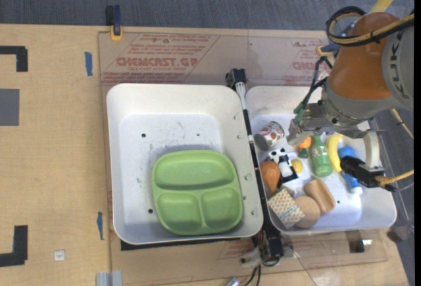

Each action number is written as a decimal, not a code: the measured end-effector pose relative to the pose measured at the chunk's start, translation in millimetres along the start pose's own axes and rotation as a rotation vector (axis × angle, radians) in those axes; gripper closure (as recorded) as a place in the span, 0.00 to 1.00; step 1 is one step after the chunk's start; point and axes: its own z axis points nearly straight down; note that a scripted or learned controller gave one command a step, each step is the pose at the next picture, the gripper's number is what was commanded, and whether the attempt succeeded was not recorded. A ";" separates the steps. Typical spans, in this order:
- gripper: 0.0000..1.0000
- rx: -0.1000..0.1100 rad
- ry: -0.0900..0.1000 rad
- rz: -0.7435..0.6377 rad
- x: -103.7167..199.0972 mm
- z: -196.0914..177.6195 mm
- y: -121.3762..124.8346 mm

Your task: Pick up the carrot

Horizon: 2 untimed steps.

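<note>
Green tray (197, 201) in left bin (125, 146), near side. Plywood bench (52, 146), grey floor beyond. Gripper (304, 132) over carrot (304, 144), right bin (378, 212); grip state unclear.

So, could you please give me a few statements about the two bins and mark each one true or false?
1. The green tray lies in the left bin. True.
2. The tray has one undivided well. False: it is split into three compartments.
3. The gripper is over the right bin. True.
4. The banana lies in the left bin. False: it is in the right bin, beside the green bottle.
5. The orange band of the arm is at the view's left. False: it is at the upper right.
</note>
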 end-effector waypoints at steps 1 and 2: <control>1.00 0.009 -0.001 -0.496 -48.8 45.9 -51.7; 1.00 -0.003 -0.003 -0.311 -43.5 91.5 -31.2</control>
